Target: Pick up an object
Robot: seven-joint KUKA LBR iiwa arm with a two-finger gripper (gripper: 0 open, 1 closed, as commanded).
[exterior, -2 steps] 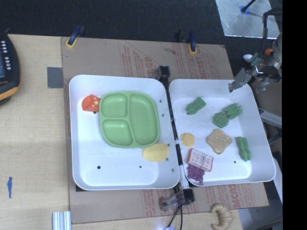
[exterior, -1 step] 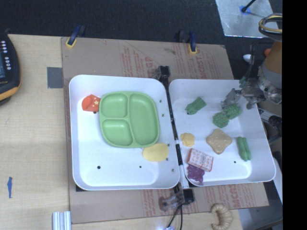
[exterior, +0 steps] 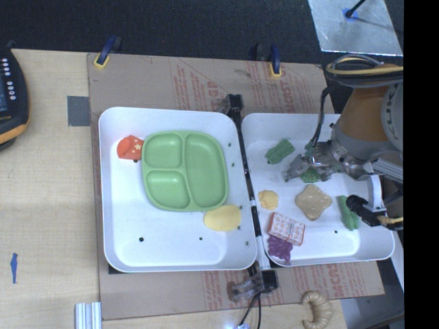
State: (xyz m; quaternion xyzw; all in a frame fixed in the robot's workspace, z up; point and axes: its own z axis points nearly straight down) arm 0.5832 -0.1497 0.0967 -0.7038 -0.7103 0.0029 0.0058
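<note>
A light wooden table (exterior: pixel 48 204) carries a brown cardboard sheet (exterior: pixel 171 81) clamped at its far edge, with two shallow white bins set side by side on it. Nearest the camera, a curled tan piece (exterior: pixel 317 308) lies on the cardboard outside the bins.

In the right bin (exterior: pixel 370 249), a purple item (exterior: pixel 279 249) sits at the near rim, touching a pink-and-white wrapped packet (exterior: pixel 287 228). Beyond them lie a small yellow lump (exterior: pixel 268 199), a tan bread-shaped piece (exterior: pixel 313 201) and a green pod (exterior: pixel 348 212) towards the right wall. The grey arm (exterior: pixel 367 125), orange-banded, reaches in from the right; its claw (exterior: pixel 309 168) hangs low over a small green object (exterior: pixel 311 175) near the bin's middle. Whether the claw is spread or pressed together cannot be told, nor whether it touches the object. A darker green leaf-like toy (exterior: pixel 279 150) lies just beyond, with bare bin floor around it.

The left bin (exterior: pixel 130 242) holds a yellow lemon-like piece (exterior: pixel 223 218), a green divided plate (exterior: pixel 185 170) and a red item (exterior: pixel 129 147) near the far-left corner.
</note>
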